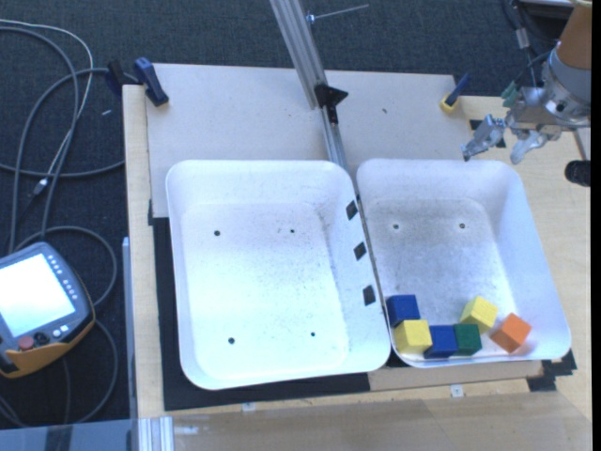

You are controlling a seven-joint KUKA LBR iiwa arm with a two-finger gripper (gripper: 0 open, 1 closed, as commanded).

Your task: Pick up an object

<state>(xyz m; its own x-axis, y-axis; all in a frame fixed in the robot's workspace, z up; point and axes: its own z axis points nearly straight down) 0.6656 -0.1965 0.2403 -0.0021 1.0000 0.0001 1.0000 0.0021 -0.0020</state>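
1. The hand (501,143) is hanging at the upper right, above the far right corner of the right bin (535,242), with its two fingers spread apart and nothing between them.
2. The blocks are all lying along the near edge of the right bin, well apart from the hand.
3. A blue block (403,308) is sitting at the left of the cluster, with a yellow block (411,334) touching its near side.
4. Another blue block (441,340) and a green block (468,337) are lying next in the row, touching each other.
5. A second yellow block (479,312) is resting just behind the green one, and an orange block (511,332) is sitting at the right end.
6. The left bin (188,252) is lying beside the right bin on the desk (235,111).
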